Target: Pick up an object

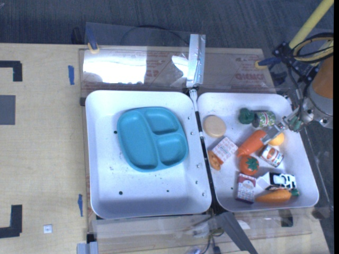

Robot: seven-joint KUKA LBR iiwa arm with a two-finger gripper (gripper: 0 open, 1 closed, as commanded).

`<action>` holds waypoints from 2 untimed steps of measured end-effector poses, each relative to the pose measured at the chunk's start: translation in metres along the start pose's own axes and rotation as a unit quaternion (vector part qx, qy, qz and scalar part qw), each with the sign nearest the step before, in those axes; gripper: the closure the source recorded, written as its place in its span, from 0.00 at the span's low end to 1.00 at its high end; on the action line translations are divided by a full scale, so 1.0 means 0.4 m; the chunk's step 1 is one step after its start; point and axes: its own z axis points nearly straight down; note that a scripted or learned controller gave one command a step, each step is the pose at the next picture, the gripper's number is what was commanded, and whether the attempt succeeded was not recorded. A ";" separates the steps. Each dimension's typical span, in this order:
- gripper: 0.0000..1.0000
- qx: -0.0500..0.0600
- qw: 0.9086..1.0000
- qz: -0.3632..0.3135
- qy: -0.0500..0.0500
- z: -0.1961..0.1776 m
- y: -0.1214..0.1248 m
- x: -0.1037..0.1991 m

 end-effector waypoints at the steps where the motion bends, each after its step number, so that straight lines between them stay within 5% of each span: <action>1: 0.00 -0.006 0.993 -0.121 -0.008 0.143 0.116 -0.053; 2: 0.00 0.008 0.971 -0.239 0.006 0.218 0.233 -0.037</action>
